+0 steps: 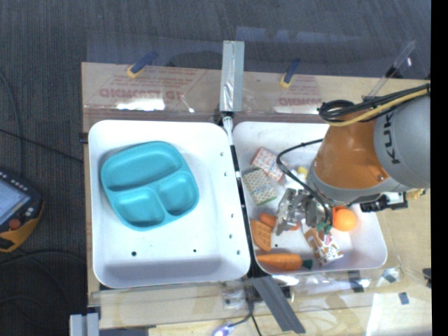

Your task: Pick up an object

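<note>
Camera view: gripper (288,215) sits low in the right bin (371,254), over clutter — carrot (278,261), orange ball (344,219), small cartons (267,161), snack packet (325,246); the left bin (105,268) holds a teal divided tray (148,183). Can't tell whether the fingers are spread or pinching, nothing visibly between them. Risk, as I judge it: items packed so close that closing could nudge neighbours or catch an edge and slip.

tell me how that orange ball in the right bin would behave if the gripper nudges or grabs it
The orange ball looks round and smooth, so a nudge would probably send it rolling toward the bin wall. Its curved surface may slip out of the gripper unless it is squeezed across the middle. It lies close to a small patterned carton, which might stop it.
</note>
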You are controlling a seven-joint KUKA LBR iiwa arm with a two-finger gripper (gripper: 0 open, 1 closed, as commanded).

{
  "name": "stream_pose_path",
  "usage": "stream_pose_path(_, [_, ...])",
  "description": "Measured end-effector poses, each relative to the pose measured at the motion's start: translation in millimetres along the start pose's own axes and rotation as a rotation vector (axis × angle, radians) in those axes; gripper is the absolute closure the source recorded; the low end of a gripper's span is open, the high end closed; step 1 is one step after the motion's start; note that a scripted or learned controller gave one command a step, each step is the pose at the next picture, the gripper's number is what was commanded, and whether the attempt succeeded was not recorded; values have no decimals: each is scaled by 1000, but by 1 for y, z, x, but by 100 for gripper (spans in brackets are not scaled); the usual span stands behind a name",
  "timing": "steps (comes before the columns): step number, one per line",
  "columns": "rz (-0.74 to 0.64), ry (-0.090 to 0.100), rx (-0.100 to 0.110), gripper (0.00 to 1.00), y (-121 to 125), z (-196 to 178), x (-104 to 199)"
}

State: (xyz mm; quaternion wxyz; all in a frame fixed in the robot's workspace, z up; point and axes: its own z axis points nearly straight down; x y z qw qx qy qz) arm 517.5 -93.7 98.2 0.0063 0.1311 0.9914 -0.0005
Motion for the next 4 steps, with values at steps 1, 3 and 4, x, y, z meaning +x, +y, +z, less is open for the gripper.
stream_pose_path(1, [88, 5, -3, 100, -9, 9, -53])
stream_pose_path(3, [559, 15, 7, 100, -5, -115, -14])
stream_pose_path(4, [681, 13, 8, 100, 60, -151, 0])
